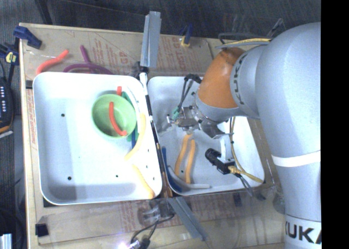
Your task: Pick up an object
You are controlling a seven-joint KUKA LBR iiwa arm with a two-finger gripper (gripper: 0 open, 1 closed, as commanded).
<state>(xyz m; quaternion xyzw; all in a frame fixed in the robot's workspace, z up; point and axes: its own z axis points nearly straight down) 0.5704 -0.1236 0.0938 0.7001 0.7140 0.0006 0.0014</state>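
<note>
The gripper (182, 117) hangs low in the right bin (158, 92); its grip state I cannot tell. Just below it lie orange-handled pliers (187, 158), probably stiff, fairly heavy; grasp across both handles.

Green bowl (113, 115) w/ red strip (115, 117) — white bins (65, 150) — orange-handled pliers (187, 158).

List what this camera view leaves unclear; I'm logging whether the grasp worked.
- Hand: the orange band and wrist cover it, so its grip is unreadable.
- Right bin: the grey arm hides its right part.
- Green bowl: the items stacked beside it overlap too tightly to separate.
</note>
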